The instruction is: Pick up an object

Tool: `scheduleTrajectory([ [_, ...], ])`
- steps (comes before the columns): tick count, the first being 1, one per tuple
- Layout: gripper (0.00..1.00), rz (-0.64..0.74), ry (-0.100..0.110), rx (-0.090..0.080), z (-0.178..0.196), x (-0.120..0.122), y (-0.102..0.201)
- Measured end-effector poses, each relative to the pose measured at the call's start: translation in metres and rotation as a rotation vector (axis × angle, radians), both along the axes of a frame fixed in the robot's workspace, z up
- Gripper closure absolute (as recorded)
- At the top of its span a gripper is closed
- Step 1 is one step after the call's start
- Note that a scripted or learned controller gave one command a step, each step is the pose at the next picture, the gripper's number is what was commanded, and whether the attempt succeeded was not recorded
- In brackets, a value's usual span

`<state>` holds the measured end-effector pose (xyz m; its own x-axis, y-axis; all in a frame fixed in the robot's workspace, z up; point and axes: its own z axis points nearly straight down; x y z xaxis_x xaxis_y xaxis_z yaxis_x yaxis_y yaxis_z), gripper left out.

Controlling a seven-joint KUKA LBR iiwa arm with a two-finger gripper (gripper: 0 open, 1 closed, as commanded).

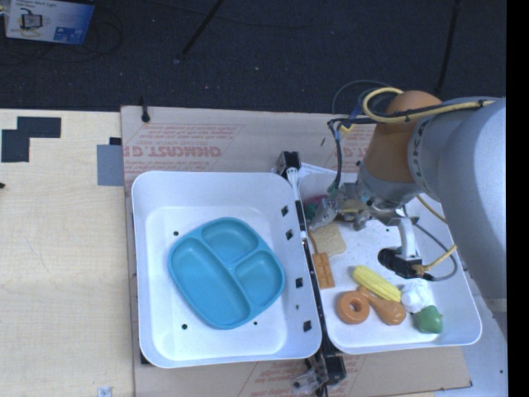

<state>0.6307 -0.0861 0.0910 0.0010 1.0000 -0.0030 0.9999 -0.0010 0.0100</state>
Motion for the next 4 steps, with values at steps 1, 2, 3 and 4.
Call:
scheduleTrajectory([
  [1,0.0,0.003,0.015,0.003,0.094,0.013,0.047],
  [2,0.0,0.002,0.017,0.002,0.093,0.013,0.038],
  [3,0.0,0.0,0.02,0.004,0.009,-0.025,0.003],
  [4,0.0,0.001,0.015,0.004,-0.005,0.013,0.004],
])
